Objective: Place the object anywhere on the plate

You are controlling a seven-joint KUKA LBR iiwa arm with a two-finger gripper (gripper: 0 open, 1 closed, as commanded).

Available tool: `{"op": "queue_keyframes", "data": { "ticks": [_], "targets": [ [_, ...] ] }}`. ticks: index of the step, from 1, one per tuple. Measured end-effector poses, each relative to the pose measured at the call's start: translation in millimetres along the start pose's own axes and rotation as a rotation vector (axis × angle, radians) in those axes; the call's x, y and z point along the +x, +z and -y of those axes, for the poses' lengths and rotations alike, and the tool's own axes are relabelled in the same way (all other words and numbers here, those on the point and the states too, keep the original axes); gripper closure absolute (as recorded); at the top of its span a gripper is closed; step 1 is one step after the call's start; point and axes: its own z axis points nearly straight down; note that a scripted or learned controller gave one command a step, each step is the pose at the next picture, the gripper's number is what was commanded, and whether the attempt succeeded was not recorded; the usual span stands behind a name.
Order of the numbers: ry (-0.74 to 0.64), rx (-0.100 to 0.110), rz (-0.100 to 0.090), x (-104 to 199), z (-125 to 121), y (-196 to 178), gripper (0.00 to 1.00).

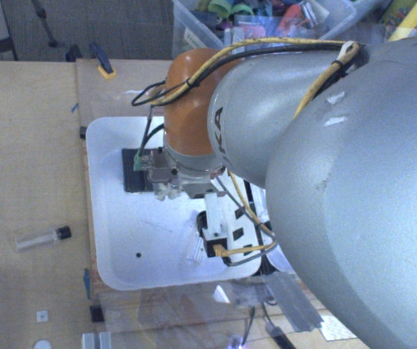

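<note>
The grey arm with its orange band (190,107) hangs over the shallow white plastic bin (114,246); whether its gripper is parted or closed cannot be told

This looks like a robotics lab. A big grey arm (325,180) with taped yellow cables (266,46) leans over a white bin (114,217) on a plywood bench (19,158), and a clear tub of toys (266,9) sits behind on carpet.
</note>
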Motion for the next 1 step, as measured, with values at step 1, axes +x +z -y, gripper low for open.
{"op": "queue_keyframes", "data": {
  "ticks": [1],
  "targets": [
    [0.363, 0.001, 0.0, -21.3, -36.1, -32.8, 1.0]
  ]
}}
